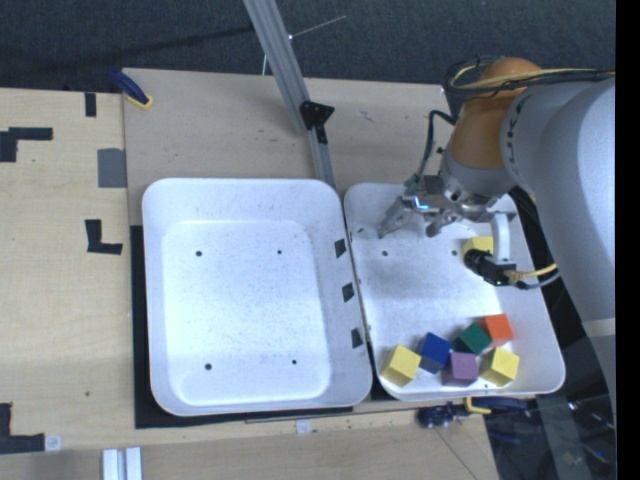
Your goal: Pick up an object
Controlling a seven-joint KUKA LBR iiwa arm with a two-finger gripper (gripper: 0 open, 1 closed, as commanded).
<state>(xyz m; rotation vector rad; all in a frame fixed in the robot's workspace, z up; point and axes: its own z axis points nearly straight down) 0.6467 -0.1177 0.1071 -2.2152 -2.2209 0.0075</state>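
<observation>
Several small cubes lie in the front corner of the right bin: a yellow cube, a blue cube, a purple cube, a green cube, an orange cube and another yellow cube. One more yellow cube sits near the bin's right wall, beside the arm's cabling. My gripper hangs over the far part of the right bin, well away from the cluster. Its fingers are spread apart with nothing between them.
The left bin stands beside the right one. A slanted metal bar runs down to the bins' far edge. The grey arm covers the right bin's far right corner. Black cable loops hang by the wrist.
</observation>
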